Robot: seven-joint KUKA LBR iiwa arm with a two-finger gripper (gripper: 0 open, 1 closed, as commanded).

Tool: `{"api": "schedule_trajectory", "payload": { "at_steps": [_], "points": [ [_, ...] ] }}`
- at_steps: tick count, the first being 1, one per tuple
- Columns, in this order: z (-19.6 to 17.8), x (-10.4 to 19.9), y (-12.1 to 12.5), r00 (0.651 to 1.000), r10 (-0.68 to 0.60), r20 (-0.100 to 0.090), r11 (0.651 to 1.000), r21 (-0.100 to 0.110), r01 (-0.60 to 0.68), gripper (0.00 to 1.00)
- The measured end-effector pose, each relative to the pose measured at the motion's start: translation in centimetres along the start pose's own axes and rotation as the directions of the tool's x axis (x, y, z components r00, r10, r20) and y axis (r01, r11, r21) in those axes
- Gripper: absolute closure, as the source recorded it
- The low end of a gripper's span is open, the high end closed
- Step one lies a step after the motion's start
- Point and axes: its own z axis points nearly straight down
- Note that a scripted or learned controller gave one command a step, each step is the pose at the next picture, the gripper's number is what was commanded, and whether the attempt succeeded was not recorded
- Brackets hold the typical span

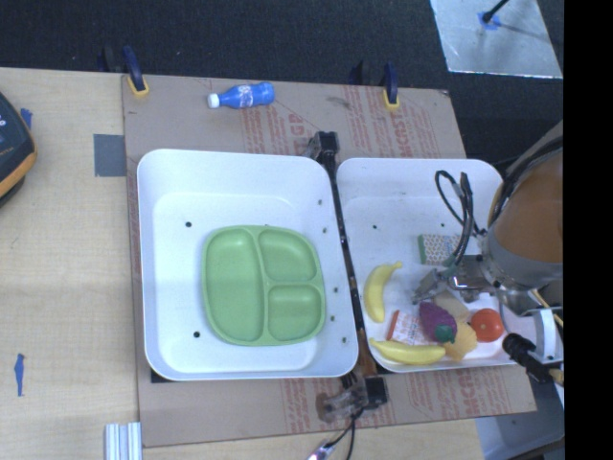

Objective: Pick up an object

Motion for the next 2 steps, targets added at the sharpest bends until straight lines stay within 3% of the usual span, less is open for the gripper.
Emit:
{"api": "schedule_trajectory", "payload": {
  "at_steps": [1, 2],
  "points": [
    [0.9, 1.7, -1.8, 1.000, 0.000, 0.000, 1.000, -0.002, 0.000, 0.00],
    [-0.1, 1.6, -1.8, 1.000, -0.003, 0.001, 1.000, -0.001, 0.003, 1.00]
  ]
}}
